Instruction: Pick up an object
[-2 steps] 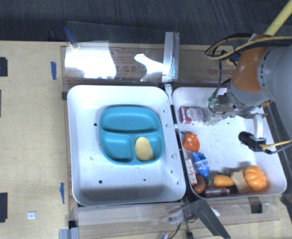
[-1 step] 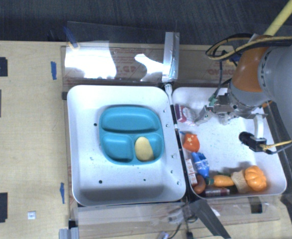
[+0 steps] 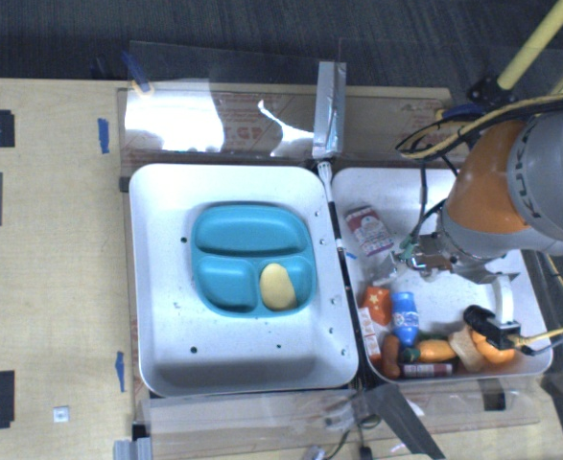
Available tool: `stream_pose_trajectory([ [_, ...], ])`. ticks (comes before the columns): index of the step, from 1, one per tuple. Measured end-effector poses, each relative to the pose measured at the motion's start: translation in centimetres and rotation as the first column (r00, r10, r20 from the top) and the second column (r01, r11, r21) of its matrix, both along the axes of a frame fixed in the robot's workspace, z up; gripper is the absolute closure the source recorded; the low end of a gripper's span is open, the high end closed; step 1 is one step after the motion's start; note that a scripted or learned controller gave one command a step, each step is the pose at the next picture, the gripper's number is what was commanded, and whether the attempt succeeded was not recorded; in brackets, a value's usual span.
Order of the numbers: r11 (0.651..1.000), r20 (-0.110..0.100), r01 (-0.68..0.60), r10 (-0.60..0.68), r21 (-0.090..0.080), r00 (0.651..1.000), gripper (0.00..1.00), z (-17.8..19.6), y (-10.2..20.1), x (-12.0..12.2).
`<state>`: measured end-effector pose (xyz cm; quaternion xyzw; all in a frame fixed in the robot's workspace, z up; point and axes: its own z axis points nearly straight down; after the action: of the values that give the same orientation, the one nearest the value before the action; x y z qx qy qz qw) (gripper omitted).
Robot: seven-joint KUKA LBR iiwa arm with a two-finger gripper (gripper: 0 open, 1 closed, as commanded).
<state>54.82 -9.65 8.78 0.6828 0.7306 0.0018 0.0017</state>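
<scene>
The gripper (image 3: pixel 421 257) hangs over the middle of the right bin (image 3: pixel 434 182), on the grey arm (image 3: pixel 540 180) with its orange band. From this angle it cannot be told whether the tool is wide or narrow, or whether it holds anything. Just beside it, to the view's left and a little higher, lies a clear packet (image 3: pixel 367 230) with a red and white label. Below it in the view, near, is a blue bottle (image 3: pixel 404 316), with a red-orange piece (image 3: pixel 378 306) touching its left side. Further below, along the bin's near wall, lie an orange carrot-like piece (image 3: pixel 435 350) and a dark marker (image 3: pixel 425 369). Well apart, to the view's left, the left bin (image 3: pixel 166 333) bears a blue tray (image 3: pixel 225 249) with a yellow egg-shaped thing (image 3: pixel 277 286) in its lower right compartment.
</scene>
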Motion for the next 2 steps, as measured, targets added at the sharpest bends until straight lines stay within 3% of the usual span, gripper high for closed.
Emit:
stream_pose_trajectory([
  [1,1.0,0.003,0.031,-0.031,0.0,1.0,0.0,0.0,0.1,-3.7],
  [2,0.999,0.009,0.032,-0.032,-0.002,0.999,1.0,1.1,0.0,-3.5],
])
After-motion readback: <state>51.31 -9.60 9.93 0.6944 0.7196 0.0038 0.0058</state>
